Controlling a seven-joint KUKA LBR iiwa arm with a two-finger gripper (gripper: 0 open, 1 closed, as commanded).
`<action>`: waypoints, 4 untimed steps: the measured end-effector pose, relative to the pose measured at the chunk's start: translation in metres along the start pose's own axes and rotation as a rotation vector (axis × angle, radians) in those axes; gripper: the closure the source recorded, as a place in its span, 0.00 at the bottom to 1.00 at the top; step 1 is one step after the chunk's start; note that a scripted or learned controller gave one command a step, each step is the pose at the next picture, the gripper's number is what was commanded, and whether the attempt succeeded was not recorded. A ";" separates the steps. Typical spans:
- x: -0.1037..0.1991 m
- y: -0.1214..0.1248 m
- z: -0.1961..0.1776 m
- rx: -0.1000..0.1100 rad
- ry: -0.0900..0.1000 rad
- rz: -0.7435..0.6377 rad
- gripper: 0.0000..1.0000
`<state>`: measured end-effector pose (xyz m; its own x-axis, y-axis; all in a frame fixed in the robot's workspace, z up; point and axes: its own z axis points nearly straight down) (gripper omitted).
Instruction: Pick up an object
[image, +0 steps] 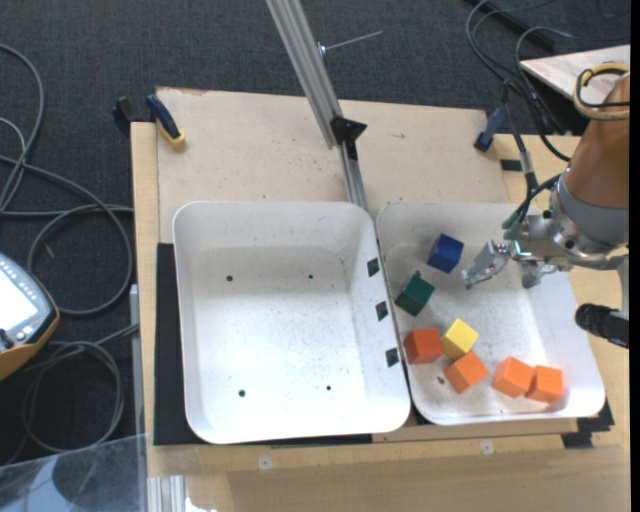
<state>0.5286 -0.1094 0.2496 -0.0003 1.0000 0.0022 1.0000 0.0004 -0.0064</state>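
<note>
Smooth white plastic bins (270, 225), matt painted blocks (446, 252), pale wooden bench (250, 150), brushed metal rail (310, 70)

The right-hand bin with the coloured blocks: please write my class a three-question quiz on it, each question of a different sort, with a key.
1. True or false: the blue block lies in the left bin.
2. Which block lies nearest the divider between the bins? A) yellow block B) green block C) blue block
3. Fill in: the hand hovers over the ____ bin.

Key: 1 false, it lies in the right bin. 2 B. 3 right.
</note>
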 end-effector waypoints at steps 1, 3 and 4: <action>0.000 0.000 -0.002 -0.005 -0.001 0.000 0.00; -0.014 -0.011 0.096 0.001 0.000 0.001 0.00; -0.016 -0.008 0.144 -0.012 -0.004 0.004 0.00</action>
<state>0.5194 -0.1252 0.1061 0.0037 1.0000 -0.0017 1.0000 -0.0037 0.0054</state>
